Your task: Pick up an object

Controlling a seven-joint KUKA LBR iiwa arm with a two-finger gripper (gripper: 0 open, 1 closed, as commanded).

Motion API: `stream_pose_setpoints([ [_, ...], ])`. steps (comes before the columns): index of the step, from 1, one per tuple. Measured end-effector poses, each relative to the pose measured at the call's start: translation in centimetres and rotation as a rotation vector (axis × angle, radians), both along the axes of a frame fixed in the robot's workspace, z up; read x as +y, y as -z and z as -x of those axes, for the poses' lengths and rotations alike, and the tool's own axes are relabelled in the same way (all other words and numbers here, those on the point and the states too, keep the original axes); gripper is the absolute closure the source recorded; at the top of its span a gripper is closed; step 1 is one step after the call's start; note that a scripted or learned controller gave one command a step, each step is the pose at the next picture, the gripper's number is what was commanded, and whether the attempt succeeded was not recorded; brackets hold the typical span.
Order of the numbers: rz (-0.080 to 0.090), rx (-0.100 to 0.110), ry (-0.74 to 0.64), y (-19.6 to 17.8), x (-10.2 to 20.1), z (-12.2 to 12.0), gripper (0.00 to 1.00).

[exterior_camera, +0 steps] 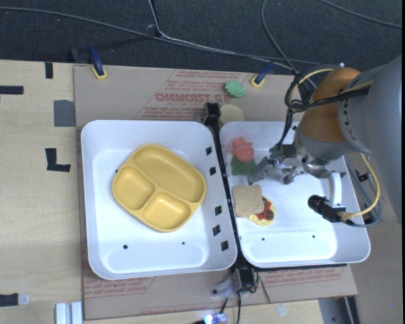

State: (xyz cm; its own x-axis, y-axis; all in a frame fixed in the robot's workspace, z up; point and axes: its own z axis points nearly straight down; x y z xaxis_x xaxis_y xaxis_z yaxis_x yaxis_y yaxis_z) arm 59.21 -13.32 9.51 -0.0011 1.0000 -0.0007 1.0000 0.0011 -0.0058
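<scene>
From the overhead camera you see 2 white bins side by side. The left bin (101, 248) holds a yellow tray (159, 187) with 3 compartments, lying at a slant near the middle. The right bin (310, 248) holds the small items: a pink toy (241, 148) near the divider, a green piece (241, 167) just below and touching it, a tan slice (248, 200) like toast lower down, and a red-and-yellow bit (264, 213) against the slice's lower right edge.

The arm (337, 113) reaches in from the right, and the gripper (270, 171) sits low over the right bin, just right of the green piece and above the slice. Whether it is released or clenched, you cannot tell; the metalwork blurs together there, and nothing is visibly held.

Your nearest target looks like the pink toy or the green piece. Judge both as light plastic play food, stiff and smooth, so likely to skid or pop out of a pinch. Take hold across the narrow middle of the body, not at an edge. The slice lies flat and would probably be hard to get under.
</scene>
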Motion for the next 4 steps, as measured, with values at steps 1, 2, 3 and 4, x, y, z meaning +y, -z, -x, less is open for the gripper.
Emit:
stream_pose_setpoints([
  [1,0.001,-0.005,0.0,1.0,0.0,0.0,0.0],
  [2,0.002,-0.008,-0.001,-0.1,0.0,-0.1,1.0],
  [3,-0.001,-0.008,0.0,-4.8,0.5,0.6,1.0],
  [4,-0.001,-0.009,0.0,-9.3,1.1,1.0,1.0],
])
